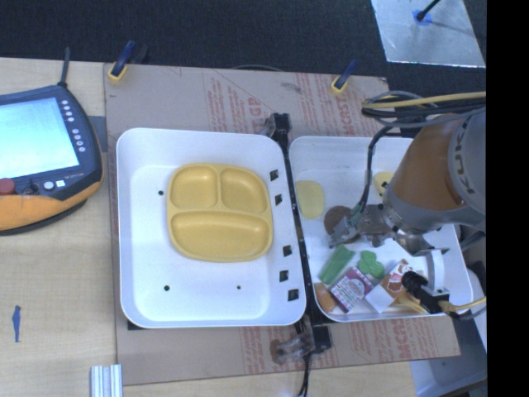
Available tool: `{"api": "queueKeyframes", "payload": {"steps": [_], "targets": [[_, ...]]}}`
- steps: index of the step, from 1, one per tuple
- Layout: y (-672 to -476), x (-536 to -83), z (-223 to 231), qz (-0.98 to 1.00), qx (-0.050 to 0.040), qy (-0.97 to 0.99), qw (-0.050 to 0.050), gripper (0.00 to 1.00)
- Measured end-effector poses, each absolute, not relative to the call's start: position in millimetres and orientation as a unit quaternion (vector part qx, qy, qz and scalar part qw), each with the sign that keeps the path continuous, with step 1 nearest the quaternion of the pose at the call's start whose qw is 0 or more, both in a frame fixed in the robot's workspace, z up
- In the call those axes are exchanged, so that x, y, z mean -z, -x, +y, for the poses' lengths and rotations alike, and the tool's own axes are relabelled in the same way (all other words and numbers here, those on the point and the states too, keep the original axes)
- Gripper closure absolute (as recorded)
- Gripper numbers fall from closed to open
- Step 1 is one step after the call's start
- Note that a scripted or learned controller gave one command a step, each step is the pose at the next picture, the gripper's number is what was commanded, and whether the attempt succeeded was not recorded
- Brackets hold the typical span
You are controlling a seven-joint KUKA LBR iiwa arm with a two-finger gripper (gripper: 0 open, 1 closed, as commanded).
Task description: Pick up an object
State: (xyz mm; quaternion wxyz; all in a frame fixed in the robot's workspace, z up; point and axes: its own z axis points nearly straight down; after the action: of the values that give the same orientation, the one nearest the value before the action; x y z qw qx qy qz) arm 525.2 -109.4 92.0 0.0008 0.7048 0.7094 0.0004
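Tool [351, 231] position was low in the right bin [331, 151], at the right of the frame; we could not tell its state, and we saw nothing gripped. Just below it lay a green block [337, 265], a purple packet [351, 289] and other small items. Left of it sat a pale yellow disc [310, 198]. The left bin [140, 222] held a yellow divided plate [220, 212]. We judged the pick not yet done.

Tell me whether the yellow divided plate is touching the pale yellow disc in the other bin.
Apart. The camera view shows the yellow divided plate in the left bin, the pale yellow disc in the right bin, with both bins' rims between them.
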Motion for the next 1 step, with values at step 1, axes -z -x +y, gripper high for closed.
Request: {"api": "queueKeyframes", "payload": {"steps": [1], "targets": [[-542.7, -92.1, -92.9, 0.71, 0.0003, -0.704, 0.0, 0.0]]}}
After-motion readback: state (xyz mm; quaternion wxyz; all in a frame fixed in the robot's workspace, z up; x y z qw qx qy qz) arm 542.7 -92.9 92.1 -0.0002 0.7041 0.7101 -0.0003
